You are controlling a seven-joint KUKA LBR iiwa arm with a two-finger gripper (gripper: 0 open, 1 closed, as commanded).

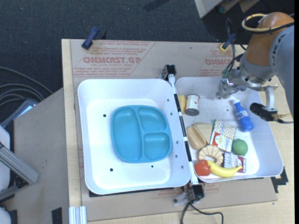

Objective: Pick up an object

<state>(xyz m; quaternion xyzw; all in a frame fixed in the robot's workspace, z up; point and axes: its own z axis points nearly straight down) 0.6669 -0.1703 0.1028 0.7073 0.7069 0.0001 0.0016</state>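
Observation:
The right bin [273, 146] holds several objects. A yellow can [191, 104] lies near its left wall. A blue bottle [242, 116] lies toward the right. Below them are a bread roll [196, 136], a printed snack box [223, 136], a green lime [239, 147], a banana [221, 170], a red tomato [202, 168] and a ridged biscuit [211, 152]. My gripper [225, 88] hangs low over the bin's back part, between the can and the bottle, with nothing seen in it. The grey arm with its orange band [264, 36] reaches in from the upper right.
The left bin [93, 167] holds a blue divided plate [141, 133]. A black clip [169, 71] sits where the two bins meet at the back. A blue clamp [90, 37] lies at the board's far left corner. A black part with a cable [263, 110] hangs below the wrist.

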